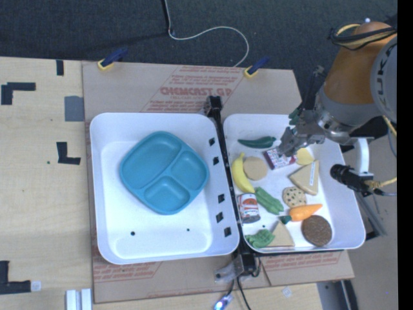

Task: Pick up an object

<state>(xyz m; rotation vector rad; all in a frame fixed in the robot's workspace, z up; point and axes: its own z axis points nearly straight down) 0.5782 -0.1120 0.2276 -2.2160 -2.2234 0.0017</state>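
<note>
Hanging over the upper part of the right bin (352, 228), the pincer (292, 144) points down and to the left, and its tips sit just above a small purple-and-white packet (281, 159). This packet lies directly under the tips, a little toward the lower left, with its long axis running slantwise from lower left to upper right. Whether the pincer is spread or closed cannot be told, because the dark parts blur together, and no item can be seen held in it.

Around the packet the room is tight. A green pepper (257, 142) lies just above it, a round beige cookie (255, 168) and a banana (241, 174) just to its left, and a pale cheese wedge (307, 178) to its lower right. A straight descent would probably suit better than a sideways approach.

The bin floor is flat and white. The left bin (106, 173) carries a blue divided plate (164, 172), well apart from the arm.
</note>
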